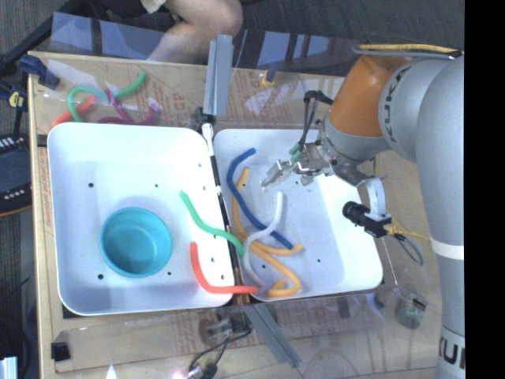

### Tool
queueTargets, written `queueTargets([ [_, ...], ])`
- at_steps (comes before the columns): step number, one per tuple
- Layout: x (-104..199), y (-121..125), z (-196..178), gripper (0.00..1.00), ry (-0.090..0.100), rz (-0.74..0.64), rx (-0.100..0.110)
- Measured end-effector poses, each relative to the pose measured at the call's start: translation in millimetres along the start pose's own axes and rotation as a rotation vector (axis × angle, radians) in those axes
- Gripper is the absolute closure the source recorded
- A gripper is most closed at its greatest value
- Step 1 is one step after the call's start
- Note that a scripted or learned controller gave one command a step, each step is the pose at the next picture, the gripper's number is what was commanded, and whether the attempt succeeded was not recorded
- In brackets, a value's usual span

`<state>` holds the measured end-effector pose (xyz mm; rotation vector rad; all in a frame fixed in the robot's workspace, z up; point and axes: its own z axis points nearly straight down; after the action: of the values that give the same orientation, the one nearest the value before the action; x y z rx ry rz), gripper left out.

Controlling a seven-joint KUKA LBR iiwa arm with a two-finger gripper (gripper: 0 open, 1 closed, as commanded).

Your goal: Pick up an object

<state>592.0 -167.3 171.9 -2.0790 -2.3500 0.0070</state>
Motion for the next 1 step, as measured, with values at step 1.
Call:
queueTargets([
  [1,17.7,56.0,77.5,0.0,-0.003,-0.187,-0.009],
])
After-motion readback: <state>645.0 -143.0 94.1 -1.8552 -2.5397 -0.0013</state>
